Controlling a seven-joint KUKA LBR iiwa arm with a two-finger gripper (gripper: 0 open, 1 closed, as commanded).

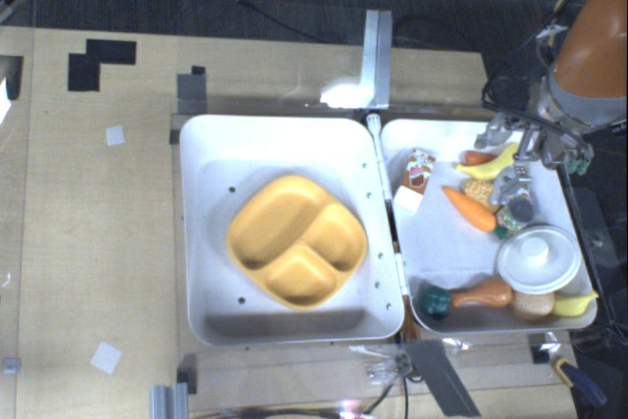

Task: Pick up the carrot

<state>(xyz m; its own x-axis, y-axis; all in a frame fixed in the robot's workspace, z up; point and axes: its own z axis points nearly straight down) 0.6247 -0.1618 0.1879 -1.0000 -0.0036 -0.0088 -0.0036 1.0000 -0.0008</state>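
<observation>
We're seeing the hand hovering upper right over the right bin, just beside the carrot; can't tell its grip, and no labels are reading clearly.

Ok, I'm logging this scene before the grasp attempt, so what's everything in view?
white bins: two, side by side on the bench.
sectioned plate: one, yellow, in the left bin.
carrot: one, orange, middle of the right bin.
white bowl: one, right bin, near the front right.
drumstick toy: one, brown, front of the right bin.
small carton: one, red and white, at the right bin's left side.
banana: one, yellow, back of the right bin.
end effector: one, grey, over the right bin's back right.
</observation>
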